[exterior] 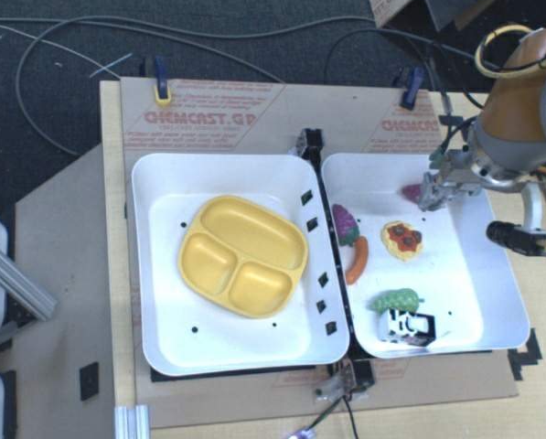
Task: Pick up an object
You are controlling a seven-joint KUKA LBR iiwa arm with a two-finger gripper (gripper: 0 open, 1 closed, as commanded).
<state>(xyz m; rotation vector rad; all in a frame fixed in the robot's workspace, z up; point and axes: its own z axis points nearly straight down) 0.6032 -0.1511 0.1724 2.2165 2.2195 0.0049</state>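
A clamp with a blue and yellow grip sits at the far left corner of the board, which carries red lettering. On it, the left bin holds a yellow tray with three compartments, lying flat near the bin's middle and turned at a slant. A black divider runs between the two bins, which sit edge to edge. In the right bin, just beside the divider, lies a bunch of purple grapes, and a carrot lies touching or nearly touching it on the near side. Toward the near edge, a green leafy toy rests against a black and white block. Near the bin's middle sits a small pizza, round and yellow with red spots, apart from the other toys. At the far side of this bin a small pink object lies just left of the gripper, partly hidden by it. The gripper hangs low over the bin's far right part; whether its fingers are apart or closed cannot be told, and nothing can be seen held. Behind it stands a second clamp, and the arm rises to the right with its orange band.
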